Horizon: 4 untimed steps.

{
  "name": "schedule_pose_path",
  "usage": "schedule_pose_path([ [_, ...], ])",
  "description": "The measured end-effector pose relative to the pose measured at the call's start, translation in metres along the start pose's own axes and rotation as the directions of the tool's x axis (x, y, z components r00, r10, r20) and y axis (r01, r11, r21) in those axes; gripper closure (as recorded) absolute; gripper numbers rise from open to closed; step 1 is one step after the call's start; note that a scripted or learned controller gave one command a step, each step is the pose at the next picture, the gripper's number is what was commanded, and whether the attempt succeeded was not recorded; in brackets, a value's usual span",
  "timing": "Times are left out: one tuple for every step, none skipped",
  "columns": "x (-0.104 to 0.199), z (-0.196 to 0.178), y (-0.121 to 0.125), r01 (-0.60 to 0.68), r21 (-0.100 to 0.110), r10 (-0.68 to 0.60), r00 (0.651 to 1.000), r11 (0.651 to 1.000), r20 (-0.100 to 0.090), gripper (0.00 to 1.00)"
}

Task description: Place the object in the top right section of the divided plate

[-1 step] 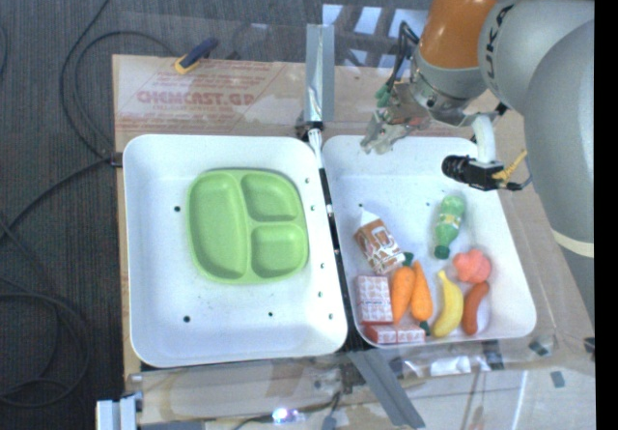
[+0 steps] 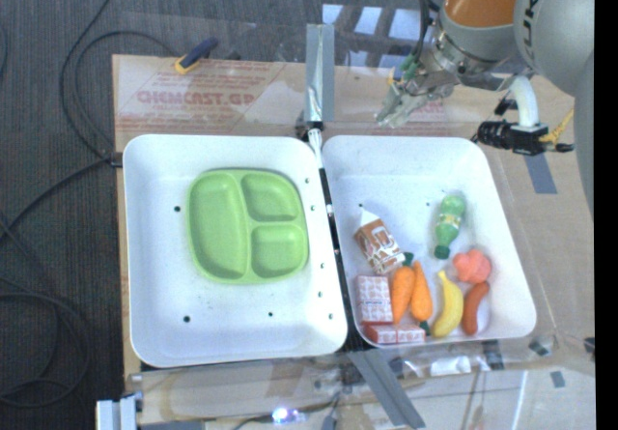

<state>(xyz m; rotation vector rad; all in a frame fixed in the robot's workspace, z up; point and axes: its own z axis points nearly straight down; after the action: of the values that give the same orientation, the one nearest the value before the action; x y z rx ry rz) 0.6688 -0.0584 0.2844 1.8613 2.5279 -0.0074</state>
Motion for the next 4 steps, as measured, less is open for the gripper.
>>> schedule_pose_path([
  [0.046,0.064,-0.030,0.060,0.001,-0.060,0.998,0.998,-0.006,1.00],
  [0.108,0.094,-0.037,0.267,-0.002,-0.267,0.964,0.964,-0.007,1.00],
  [0.165,0.062,-0.128,0.349,-0.001,-0.349,0.937,0.937,-0.006,1.00],
  [0.172,0.101,-0.140,0.673,-0.005,-0.673,0.740,0.740,-0.005,1.00],
])
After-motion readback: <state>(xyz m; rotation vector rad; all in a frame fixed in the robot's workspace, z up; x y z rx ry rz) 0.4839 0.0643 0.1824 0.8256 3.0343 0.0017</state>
